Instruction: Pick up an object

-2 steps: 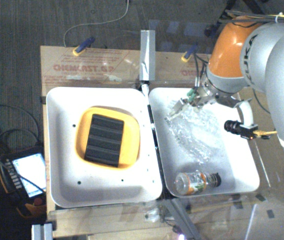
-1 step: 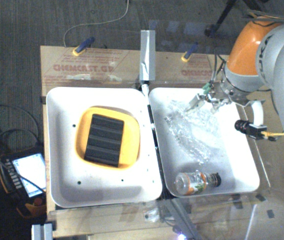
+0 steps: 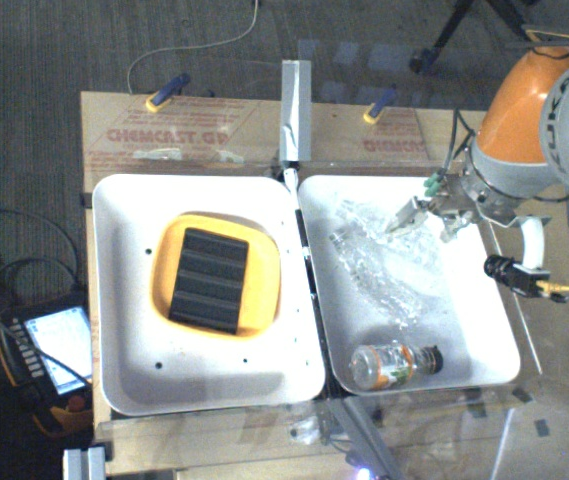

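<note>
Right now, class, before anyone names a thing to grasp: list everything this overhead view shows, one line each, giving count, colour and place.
Shallow white plastic bins: two, white; left bin and right bin, side by side on the bench.
Yellow rounded pad with black ribbed block on top: one, yellow and black; middle of the left bin.
Crumpled clear plastic wrap: one, transparent; upper middle of the right bin.
Clear plastic bottle with orange label and dark cap: one; lying on its side at the right bin's near edge.
Grey arm with orange band: one; entering from the right.
End effector: one; over the right bin's upper right.

A robotics lab: clamped cardboard-topped bench [image 3: 214, 138], loose cables [image 3: 24, 238], grey carpet floor [image 3: 44, 28], tripod legs [image 3: 464, 18].
</note>
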Motion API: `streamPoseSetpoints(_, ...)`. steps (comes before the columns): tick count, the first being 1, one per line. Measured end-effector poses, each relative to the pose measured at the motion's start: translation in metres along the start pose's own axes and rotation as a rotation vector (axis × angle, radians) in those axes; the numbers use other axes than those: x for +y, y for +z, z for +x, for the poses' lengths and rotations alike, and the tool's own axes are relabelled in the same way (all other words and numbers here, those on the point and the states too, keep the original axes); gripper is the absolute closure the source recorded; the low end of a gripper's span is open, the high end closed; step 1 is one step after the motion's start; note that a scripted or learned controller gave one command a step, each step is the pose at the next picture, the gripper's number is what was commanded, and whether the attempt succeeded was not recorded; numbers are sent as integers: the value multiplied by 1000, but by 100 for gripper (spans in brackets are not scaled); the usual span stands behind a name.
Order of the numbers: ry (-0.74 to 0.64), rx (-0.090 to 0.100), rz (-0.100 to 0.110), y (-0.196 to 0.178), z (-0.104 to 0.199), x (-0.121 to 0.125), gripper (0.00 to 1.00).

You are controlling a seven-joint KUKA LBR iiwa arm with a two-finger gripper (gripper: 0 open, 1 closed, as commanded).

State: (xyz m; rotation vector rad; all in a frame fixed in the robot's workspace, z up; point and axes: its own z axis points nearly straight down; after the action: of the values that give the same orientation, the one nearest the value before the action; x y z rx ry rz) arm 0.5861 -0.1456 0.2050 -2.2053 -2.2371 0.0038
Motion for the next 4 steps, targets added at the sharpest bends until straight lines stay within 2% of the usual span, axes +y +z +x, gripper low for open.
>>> streamPoseSetpoints(1,-32,-1,-15,106,14,-39,0)
streamPoseSetpoints(2,-91,-2,-22,110,1,26,0)
streamPoseSetpoints(3,-105,-1,-3,82,-45,37,0)
streamPoseSetpoints(4,-123,0,-17,112,-64,15,0)
